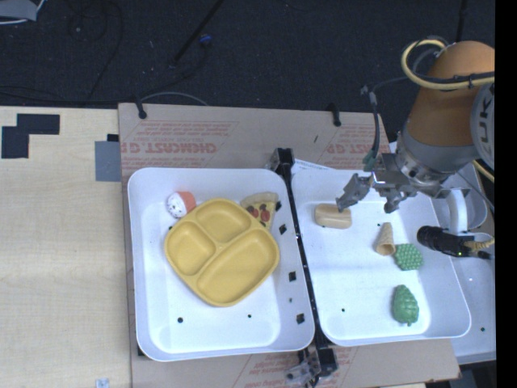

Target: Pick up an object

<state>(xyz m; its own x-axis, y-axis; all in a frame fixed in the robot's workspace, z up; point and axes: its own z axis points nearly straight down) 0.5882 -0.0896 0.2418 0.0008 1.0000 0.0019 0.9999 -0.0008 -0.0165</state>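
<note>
The yellow divided plate [222, 250] takes up most of the left bin [149, 297], with bare floor below it; a pizza slice [260, 208] is partly tucked behind its upper rim. Right of the plate, in the right bin [355, 314], a tan bread piece [333, 216] lies with open floor around it. The gripper [372, 197] hangs spread above the bread piece, holding nothing.

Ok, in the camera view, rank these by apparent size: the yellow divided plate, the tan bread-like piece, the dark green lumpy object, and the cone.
1. Yellow divided plate, by far the largest.
2. Tan bread-like piece and dark green lumpy object: too alike to rank.
3. Cone, slightly smaller.
</note>
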